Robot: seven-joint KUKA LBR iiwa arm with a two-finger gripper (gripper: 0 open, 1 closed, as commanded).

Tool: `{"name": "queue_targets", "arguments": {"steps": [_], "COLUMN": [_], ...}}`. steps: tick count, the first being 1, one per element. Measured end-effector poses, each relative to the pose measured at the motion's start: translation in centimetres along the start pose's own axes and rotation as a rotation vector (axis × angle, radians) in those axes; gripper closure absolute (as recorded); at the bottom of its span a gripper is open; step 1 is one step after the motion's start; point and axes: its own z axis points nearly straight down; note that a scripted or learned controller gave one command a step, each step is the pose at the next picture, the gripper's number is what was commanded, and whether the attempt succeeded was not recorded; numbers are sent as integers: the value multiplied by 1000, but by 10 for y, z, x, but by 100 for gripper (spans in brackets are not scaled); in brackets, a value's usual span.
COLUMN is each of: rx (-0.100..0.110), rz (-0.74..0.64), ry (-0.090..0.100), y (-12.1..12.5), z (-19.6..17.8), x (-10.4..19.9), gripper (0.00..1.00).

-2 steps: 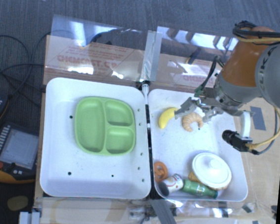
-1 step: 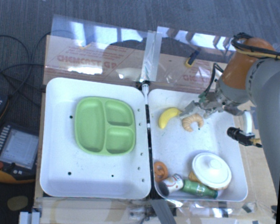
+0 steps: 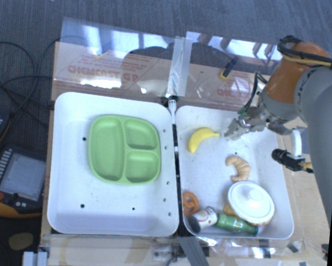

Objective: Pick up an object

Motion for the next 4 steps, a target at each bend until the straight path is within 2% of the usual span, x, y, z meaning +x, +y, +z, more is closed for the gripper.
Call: {"name": "queue_targets", "arguments": {"steps": [1,2,3,4], "rx": [1,1,-3,-2], "rz": [110,110,99,97], "ry": [7,7,8,10], "y": [-11,-11,-78,-77], "z": [-51,-51,16,8], "x": [20,20,-13,-12], "gripper": [100,0,0,100]}}
